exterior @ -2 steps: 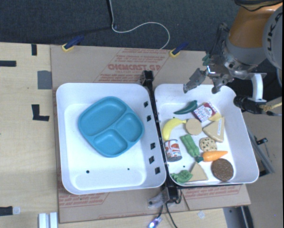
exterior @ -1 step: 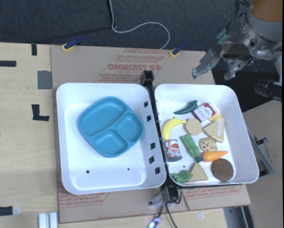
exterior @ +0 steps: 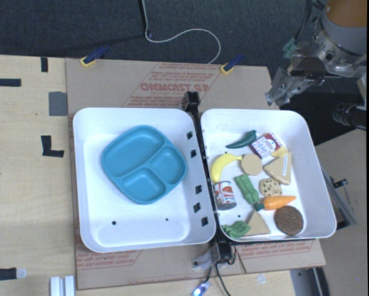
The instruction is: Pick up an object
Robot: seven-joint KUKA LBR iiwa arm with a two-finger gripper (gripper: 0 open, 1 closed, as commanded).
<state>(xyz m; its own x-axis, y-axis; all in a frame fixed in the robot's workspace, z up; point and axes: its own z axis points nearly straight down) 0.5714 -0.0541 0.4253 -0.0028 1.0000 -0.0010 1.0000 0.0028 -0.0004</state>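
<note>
Nearest the lens, along the front rim of the right bin [exterior: 320, 224]: a green leafy scrap [exterior: 236, 229], a tan wedge [exterior: 257, 223] and a round brown patty [exterior: 289, 220], all lying close together. Farther in, a carrot [exterior: 278, 201] pointing right, a small can [exterior: 225, 194], a green pod [exterior: 247, 189] set on a slant, a cookie [exterior: 270, 187], a banana [exterior: 224, 164] curving up and right, a dark green pepper [exterior: 241, 140] and a red-labelled packet [exterior: 265, 145]. In the left bin [exterior: 89, 165], just a blue divided plate [exterior: 144, 163], turned at an angle. Up beyond the right bin's far right corner, outside the rim and well apart from every item, the gripper [exterior: 282, 93], with nothing between its fingers; how wide they stand, impossible to tell against the dark floor. From there, all the pickable things lie down and to the left, the pepper and packet closest. Probably a reach inward and a descent needed before any grasp. Hard to read: the packet's label, the crowded cluster around the cookie, and the upper arm, cut off at the frame's top right.
</note>
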